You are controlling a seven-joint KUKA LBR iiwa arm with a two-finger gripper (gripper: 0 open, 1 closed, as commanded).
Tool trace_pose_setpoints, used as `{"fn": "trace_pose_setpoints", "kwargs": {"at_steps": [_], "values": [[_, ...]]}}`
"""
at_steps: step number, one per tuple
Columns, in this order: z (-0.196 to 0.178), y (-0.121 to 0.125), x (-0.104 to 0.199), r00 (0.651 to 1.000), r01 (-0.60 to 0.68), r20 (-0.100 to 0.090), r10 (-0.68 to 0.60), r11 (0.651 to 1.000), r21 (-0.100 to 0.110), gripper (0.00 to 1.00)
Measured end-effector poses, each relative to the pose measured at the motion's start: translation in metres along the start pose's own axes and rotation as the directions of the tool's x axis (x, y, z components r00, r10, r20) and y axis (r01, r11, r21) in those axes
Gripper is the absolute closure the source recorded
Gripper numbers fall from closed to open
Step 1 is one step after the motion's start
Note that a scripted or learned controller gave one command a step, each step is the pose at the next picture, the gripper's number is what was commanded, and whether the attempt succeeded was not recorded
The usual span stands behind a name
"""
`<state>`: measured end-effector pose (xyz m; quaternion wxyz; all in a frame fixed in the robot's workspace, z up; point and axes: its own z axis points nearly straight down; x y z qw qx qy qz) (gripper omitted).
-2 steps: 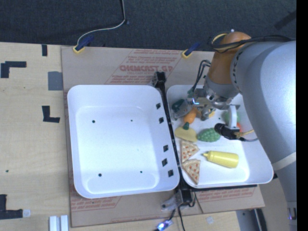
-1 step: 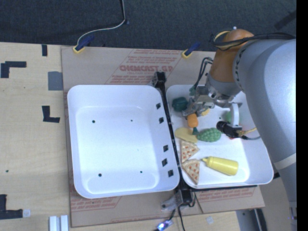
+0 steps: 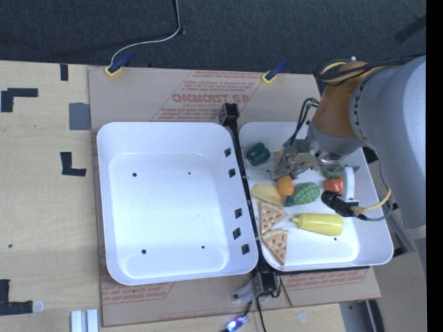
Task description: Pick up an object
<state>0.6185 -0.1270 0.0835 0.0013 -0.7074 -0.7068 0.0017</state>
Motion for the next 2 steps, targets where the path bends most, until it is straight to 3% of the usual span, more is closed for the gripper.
{"fn": "trace_pose_setpoints", "kwargs": {"at_steps": [1,2], "values": [[-0.108,0.008,0.135,1.000,0.016,-0.005,-0.016,1.000,-0.014,1.00],[-0.134,-0.032,0.173,1.000,0.007,-0.003,-0.007,1.000,-0.003,1.00]]}}
